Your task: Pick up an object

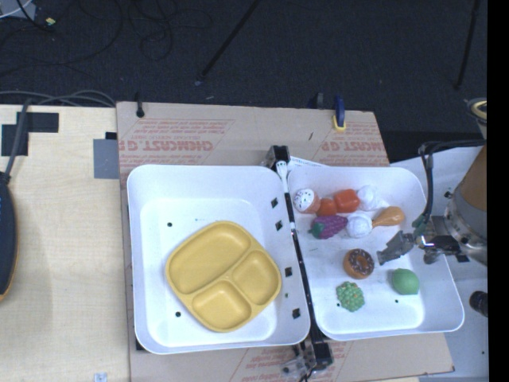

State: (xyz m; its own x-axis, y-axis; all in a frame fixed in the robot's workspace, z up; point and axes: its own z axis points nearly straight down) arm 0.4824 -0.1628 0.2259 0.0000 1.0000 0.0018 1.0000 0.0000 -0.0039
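Toys lie scattered in the right bin, none picked out as the target yet. Gripper sits at the bin's right side, reaching in from the right; dark fingers splay apart, released, nothing between them.

Rel. to the gripper:
- green ball just below it, nearest item, apart from the fingers.
- brown donut w/ sprinkles just left and slightly below, near the fingertip but not touching as far as can be told.
- green bumpy toy further down-left, below the donut.
- orange carrot-like piece just above, close to the arm's line of approach.
- white round toy up-left, touching a purple/green veg piece.
- red-orange toy and white spotted ball further up-left, bunched w/ the others along the bin's far side.

Well left of the gripper, across the divider, the left bin holds a yellow 3-compartment plate. Both bins rest on a cardboard sheet.
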